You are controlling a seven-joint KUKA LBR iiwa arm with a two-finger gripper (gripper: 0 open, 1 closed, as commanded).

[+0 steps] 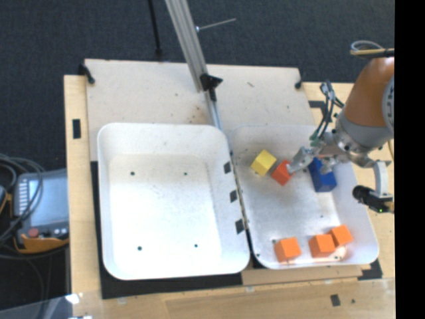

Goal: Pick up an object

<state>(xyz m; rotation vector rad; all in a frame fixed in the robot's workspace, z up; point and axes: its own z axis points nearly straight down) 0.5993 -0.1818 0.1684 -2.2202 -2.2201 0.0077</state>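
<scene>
Arm: the grey KUKA arm (372,111) with the orange band comes in from the right and leans down over the right bin.
End effector: the end effector (302,161) sits low in the right bin (265,251), fingers pointing left toward the red block. Honestly can't tell if they're spread or pressed together, too small and blurry, and nothing is clearly pinched between them.
Red block: small red block (281,173), upper middle of the right bin, right at the tip of the end effector, looks like touching or just about.
Yellow block: yellow block (263,163) just left of the red one, basically side by side.
Blue block: blue block (323,178) just right of the red one, tucked under the wrist.
Orange blocks: three orange blocks (287,248) in a row along the near edge of the right bin, well apart from the end effector.
Left bin: the left bin (106,178) sits beside the right one on the counter (76,178).
</scene>
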